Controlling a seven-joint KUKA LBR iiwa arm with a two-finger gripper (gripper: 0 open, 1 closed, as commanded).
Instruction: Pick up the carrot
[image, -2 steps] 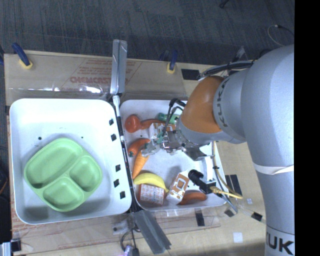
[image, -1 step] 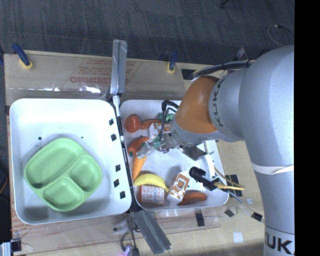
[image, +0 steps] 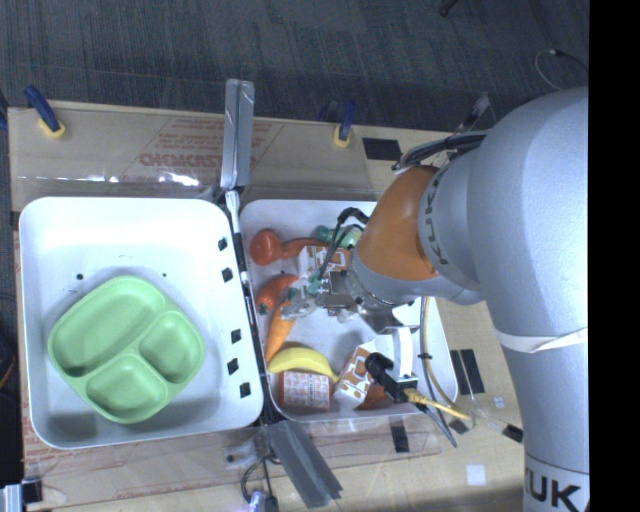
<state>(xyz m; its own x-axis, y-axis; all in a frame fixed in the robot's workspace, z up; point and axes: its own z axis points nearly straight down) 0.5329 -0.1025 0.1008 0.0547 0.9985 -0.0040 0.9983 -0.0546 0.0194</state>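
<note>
Camera view: we see gripper (image: 318, 290) low in right bin (image: 300, 212), just beside carrot (image: 279, 336) — carrot lying at bin's left wall, above banana (image: 300, 360). Jaw state — we cannot tell. Carrot not lifted; grasp and raise left, we judge.

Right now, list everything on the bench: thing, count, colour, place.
Shallow white bins: two, side by side on the bench.
Green three-compartment plastic plate: one, in the left bin.
Orange carrot: one, near the right bin's left wall, beside the tool.
Round orange-red fruit: one, upper left of the right bin.
Yellow banana: one, lower left of the right bin.
Brown labelled can: one, lying below the banana.
Small printed box: one, right of the can.
Blue clamps: two, at the bench's far edge.
Grey arm with orange band: one, reaching in from the right.
Tool: one, over the right bin.
</note>
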